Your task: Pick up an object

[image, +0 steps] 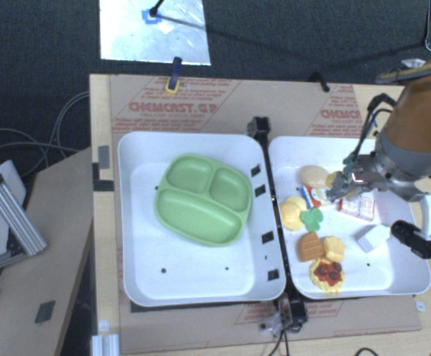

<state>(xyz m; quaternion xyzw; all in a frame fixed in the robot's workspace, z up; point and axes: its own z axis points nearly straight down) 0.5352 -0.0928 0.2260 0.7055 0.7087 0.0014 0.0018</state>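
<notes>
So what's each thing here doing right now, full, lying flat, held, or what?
Green divided plate: lying flat in the left bin, nothing in its compartments.
Right bin: holds a cluster of toy food.
Toy pizza slice: lying flat near the bin's front edge.
Small white block: lying loose, apart from the food.
Gripper: low over the food pile; too blurred to tell whether it holds anything.

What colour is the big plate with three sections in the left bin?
Light green. The plate shows plainly in the camera view, lying in the white left bin.
</notes>
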